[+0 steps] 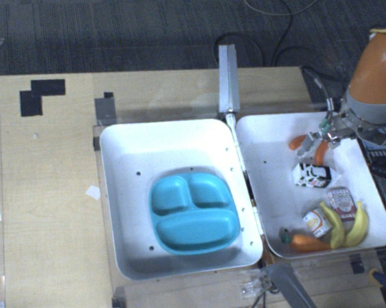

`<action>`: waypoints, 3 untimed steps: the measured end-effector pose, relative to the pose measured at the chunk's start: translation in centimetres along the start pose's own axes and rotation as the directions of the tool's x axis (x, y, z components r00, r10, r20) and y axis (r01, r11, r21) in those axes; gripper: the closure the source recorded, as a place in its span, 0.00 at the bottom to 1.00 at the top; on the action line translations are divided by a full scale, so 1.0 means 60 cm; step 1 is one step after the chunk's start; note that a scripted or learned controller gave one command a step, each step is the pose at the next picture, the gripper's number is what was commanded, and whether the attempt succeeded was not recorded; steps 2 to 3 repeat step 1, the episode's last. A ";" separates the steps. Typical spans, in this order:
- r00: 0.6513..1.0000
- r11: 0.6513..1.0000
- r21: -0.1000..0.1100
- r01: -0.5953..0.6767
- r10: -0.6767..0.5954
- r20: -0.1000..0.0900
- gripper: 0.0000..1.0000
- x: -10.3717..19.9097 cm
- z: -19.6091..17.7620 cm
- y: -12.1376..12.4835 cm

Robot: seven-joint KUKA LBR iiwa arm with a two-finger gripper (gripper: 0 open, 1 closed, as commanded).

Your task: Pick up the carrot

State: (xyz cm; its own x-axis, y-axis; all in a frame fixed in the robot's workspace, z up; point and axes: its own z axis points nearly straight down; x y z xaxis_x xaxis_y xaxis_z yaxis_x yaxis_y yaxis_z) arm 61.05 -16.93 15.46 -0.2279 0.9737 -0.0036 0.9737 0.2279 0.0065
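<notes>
Hand (318,142), grip unclear, above one carrot (309,242), two bananas (350,225), one tray (195,212).

Glossy blue plastic tray (194,212), smooth white bins (125,189), pale, probably wooden bench (44,216)

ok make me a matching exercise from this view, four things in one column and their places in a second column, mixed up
Things:
1. light blue three-compartment plastic tray
2. yellow bananas
3. black-and-white cow-patterned carton
4. orange carrot with a dark end

Places:
A. right bin, middle, just below the gripper
B. right bin, near edge, leftmost of the cluster there
C. left bin, centre
D. right bin, near right corner

Pairs: 1-C, 2-D, 3-A, 4-B
</notes>
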 end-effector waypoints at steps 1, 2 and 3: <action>0.995 0.995 0.000 0.099 -0.099 0.000 0.00 -0.034 -0.003 -0.020; 0.995 0.995 0.000 0.099 -0.099 0.000 0.00 -0.034 -0.003 -0.020; 0.995 0.995 0.000 0.099 -0.099 0.000 0.00 -0.034 -0.003 -0.020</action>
